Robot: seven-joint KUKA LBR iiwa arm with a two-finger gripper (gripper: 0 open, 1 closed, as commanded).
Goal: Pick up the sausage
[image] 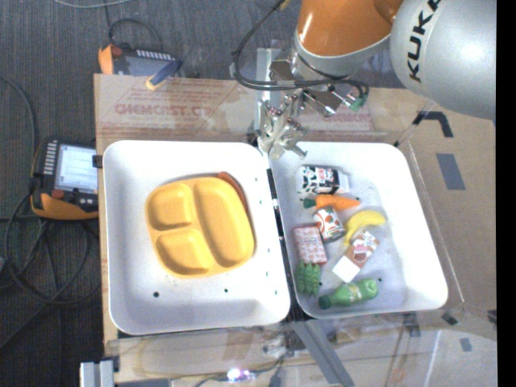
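Note:
A reddish-brown sausage (232,183) peeks out along the far right edge of the yellow divided plate (200,225) in the left bin (129,297); the plate hides most of it. My gripper (279,142) hangs over the far end of the ridge between the two bins, up and to the right of the sausage. It is open, with nothing between its fingers.
The right bin (419,280) holds a cow-patterned carton (320,179), a carrot (339,202), a banana (365,218), a red can (330,225), a red packet (310,245), a white cube (347,270) and a green gherkin (351,293). A handheld device (68,176) lies left of the bins.

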